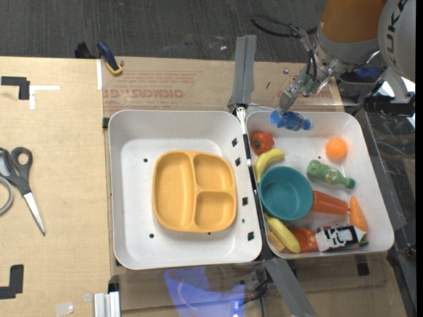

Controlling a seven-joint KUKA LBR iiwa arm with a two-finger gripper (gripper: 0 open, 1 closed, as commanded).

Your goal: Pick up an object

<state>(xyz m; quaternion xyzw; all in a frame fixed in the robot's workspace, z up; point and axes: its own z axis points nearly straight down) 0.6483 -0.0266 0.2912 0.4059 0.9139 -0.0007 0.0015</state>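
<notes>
bins sit side by side on the bench below my camera. left bin (125, 177) holds a yellow divided plate (195, 191) with three compartments, lying flat near the middle, nothing in its compartments. right bin (370, 150) is crowded: a blue toy (291, 121) lies at the far left corner near the rim; a red pepper-like piece (262, 140) sits against the left wall with a yellow banana (268, 160) just beside it; a teal bowl (285, 191) stands upright in the middle left, touching the banana's lower end; an orange ball (336, 148) rests apart toward the right wall; a green bottle (329, 174) lies on its side between ball and bowl; an orange carrot-shaped piece (328, 203) lies beside the bowl, with another small orange piece (358, 214) near the right wall. along the near edge i see a second banana (283, 234), a red piece (305, 239) touching it, and a black and white carton (340, 237). the gripper (289, 100) hangs from the arm (360, 12) over the far rim of the right bin, its tip just above the blue toy; from this angle i cannot tell how wide the jaws stand or whether they have hold of the toy. scissors (23, 183) lie on the bench well left of the bins.
</notes>
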